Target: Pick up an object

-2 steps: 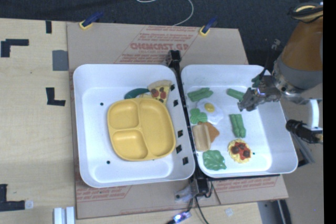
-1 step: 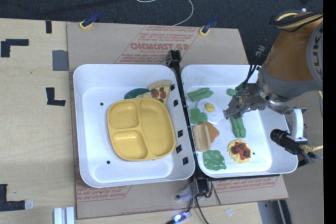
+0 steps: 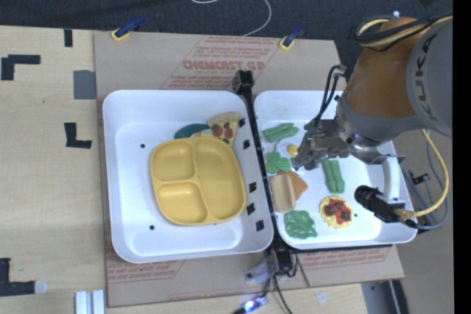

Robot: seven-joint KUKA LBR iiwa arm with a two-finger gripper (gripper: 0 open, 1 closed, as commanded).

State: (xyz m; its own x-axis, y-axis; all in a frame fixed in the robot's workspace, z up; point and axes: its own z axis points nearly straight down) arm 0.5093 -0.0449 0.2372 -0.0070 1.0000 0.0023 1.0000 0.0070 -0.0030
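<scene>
Camera view looks down on 2 white bins side by side. Left bin carries a yellow divided plate, with a pizza slice toy and a dark teal piece just behind the plate. Right bin holds the small toy foods: a green leafy piece near the back, another green piece beside the divider, a bread slice, a green lump at the front, a round yellow toy with red topping and a green bean pod.

The arm reaches over the right bin from the right, and the gripper hangs low above the middle of this bin, between the green pieces and the bean pod. I cannot tell if it is wide or narrow, because the dark metal parts merge together, and I see no object held in it.

My judgement: this is the approach step, the pick is not yet made. A small yellowish thing sits just beside the tip, but it is too small to name. The nearest candidates are the green piece by the divider and the bread slice. The next move calls for a straight descent onto 1 single toy, because the objects lie close together and a neighbour can be pushed away.
</scene>
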